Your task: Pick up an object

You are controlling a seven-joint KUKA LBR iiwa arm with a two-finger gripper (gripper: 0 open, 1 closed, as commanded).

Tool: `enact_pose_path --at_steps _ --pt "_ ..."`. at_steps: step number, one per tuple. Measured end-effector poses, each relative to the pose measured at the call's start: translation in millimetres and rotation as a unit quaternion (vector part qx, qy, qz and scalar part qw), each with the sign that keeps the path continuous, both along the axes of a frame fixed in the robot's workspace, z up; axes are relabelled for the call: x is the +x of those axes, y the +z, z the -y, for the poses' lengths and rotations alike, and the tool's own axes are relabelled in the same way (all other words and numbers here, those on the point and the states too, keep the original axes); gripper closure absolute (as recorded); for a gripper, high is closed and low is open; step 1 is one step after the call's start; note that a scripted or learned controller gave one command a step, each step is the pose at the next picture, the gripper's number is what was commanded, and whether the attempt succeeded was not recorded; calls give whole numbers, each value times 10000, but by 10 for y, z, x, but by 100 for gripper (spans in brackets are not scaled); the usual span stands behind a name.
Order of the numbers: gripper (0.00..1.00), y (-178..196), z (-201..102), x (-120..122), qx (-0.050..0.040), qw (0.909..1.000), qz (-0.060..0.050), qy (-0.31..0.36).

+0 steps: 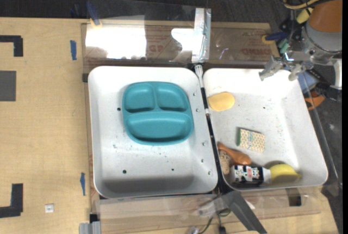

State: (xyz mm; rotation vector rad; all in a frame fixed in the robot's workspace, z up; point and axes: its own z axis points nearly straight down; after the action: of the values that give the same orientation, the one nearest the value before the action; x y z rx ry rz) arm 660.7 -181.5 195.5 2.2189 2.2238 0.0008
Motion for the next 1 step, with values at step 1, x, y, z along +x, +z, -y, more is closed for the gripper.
enact_pose_path --at_steps 1 --pt "0 -1081 9 -608 -6 9999 22 120"
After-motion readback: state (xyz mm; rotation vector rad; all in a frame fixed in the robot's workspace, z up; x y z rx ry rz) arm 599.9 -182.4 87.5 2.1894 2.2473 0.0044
